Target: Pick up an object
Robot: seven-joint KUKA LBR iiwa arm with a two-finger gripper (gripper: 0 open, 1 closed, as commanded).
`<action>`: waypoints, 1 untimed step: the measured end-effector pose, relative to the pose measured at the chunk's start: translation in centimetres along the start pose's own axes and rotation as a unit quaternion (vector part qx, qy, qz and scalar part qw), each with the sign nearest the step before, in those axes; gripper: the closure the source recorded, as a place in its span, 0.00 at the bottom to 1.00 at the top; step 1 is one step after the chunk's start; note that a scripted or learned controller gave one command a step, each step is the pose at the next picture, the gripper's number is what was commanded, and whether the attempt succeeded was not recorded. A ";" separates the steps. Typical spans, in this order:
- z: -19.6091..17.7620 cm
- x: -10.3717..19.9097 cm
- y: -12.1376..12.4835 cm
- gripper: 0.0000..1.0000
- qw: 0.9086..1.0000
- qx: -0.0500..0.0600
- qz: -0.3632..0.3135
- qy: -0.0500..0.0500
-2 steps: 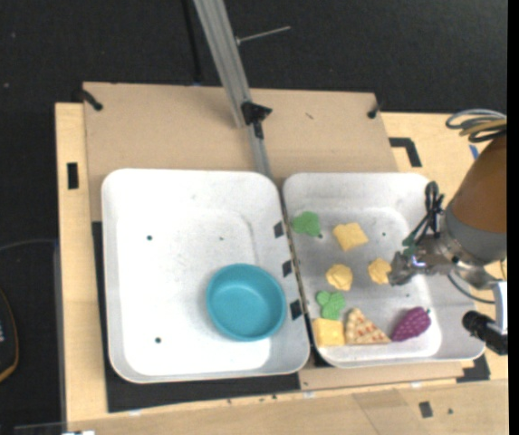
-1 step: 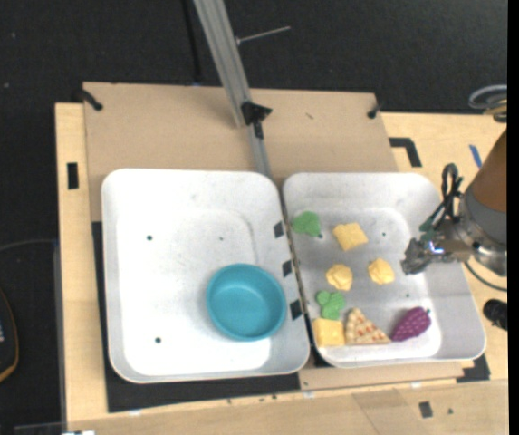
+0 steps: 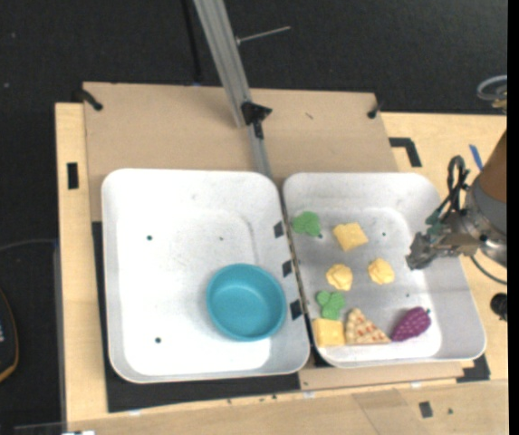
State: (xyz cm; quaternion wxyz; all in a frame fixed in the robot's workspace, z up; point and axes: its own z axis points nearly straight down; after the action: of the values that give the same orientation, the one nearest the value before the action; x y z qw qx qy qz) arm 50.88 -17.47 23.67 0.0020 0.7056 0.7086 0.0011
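The counter [image 3: 73, 243] carries two white bins. The left bin [image 3: 164, 216] holds a blue bowl [image 3: 245, 301]. The right bin [image 3: 404, 193] holds small toy foods, among them a purple grape bunch [image 3: 410, 323]. The claw [image 3: 419, 256] hovers at its right side; its grip state cannot be told.

Grey arm [image 3: 487, 208], orange band, black cable, dark tool [image 3: 419, 259]

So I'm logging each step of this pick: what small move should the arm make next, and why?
Probably a short shift left and down toward the yellow piece. The gripper hangs over the right bin near its right wall with nothing seen in it, and that piece is the nearest object, lying apart from the others.
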 end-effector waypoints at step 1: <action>0.6 5.0 -0.4 1.00 1.000 0.001 -0.001 0.001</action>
State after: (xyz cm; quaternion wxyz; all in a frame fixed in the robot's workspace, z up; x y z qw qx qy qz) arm 50.41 -12.52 23.03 0.0005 0.7050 0.7092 0.0007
